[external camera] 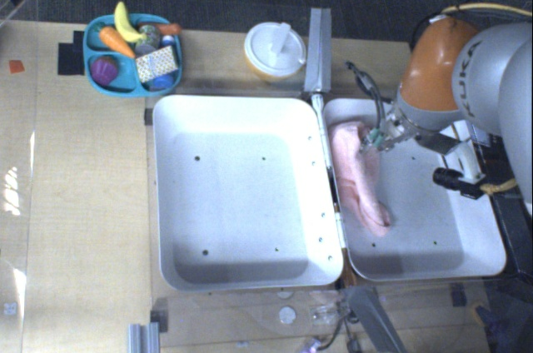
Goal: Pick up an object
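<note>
A pink cloth-like object point(358, 181) lies lengthwise along the left side of the right bin point(433, 256). My gripper point(372, 141) is down in that bin at the cloth's upper right edge, right beside or touching it. The grey arm with its orange band point(435, 77) comes in from the right above it.
The left bin point(241, 193) sits beside the right one, parted by a metal divider point(317, 52). Behind the bins stand a blue tray of toy food point(132, 53) and a white lidded cup point(275, 50). Cables and a black fitting point(456, 181) hang over the right bin.
</note>
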`<state>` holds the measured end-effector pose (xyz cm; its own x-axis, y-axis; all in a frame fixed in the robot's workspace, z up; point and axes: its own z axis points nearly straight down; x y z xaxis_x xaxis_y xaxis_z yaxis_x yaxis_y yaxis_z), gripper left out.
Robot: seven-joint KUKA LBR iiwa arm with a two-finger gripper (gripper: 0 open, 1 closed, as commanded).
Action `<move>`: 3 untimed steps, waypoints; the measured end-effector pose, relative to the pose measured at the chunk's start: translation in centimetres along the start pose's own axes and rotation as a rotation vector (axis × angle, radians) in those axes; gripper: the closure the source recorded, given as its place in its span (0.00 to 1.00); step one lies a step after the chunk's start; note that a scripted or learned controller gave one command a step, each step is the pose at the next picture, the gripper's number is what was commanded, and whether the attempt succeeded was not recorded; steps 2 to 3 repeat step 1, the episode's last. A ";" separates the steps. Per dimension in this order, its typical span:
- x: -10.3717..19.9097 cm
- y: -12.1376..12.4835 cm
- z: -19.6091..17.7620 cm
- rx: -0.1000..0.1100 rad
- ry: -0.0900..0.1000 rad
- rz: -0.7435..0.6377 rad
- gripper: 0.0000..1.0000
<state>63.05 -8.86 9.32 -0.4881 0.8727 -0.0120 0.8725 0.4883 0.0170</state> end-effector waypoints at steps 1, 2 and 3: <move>3.7 -0.9 -9.5 0.007 0.006 0.088 0.00; 3.7 -0.9 -9.5 0.007 0.006 0.088 0.00; 3.7 -0.9 -9.5 0.007 0.006 0.088 0.00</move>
